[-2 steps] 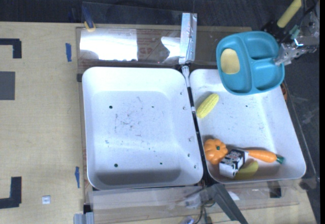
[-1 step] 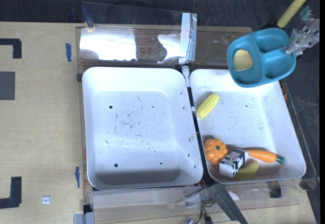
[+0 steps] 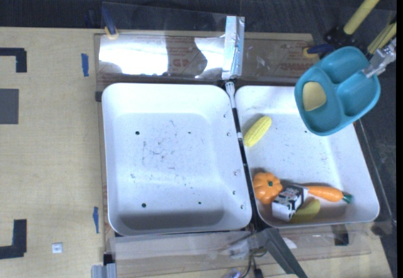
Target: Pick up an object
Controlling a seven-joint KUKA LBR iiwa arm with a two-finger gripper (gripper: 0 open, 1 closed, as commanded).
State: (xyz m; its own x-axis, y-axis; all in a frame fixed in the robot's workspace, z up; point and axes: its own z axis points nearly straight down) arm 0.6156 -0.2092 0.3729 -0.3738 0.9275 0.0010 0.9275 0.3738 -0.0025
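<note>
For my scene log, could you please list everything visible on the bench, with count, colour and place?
bins: 2, white, side by side on the bench
corn cob: 1, yellow, right bin, upper left
pumpkin: 1, orange, right bin, near edge
carrot: 1, orange, beside the pumpkin
small carton: 1, white and black, between them
blue divided dish: 1, yellow piece inside, raised over the right bin's far right corner
claw: 1, metallic, at the dish's right rim

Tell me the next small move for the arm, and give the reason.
Probably carry the blue divided plastic dish a little further and keep it level. It hangs above the upper right corner of the right white bin, gripped at its right edge by the gripper, and a yellowish piece sits loose in its left compartment, so tilting might spill it.
</note>
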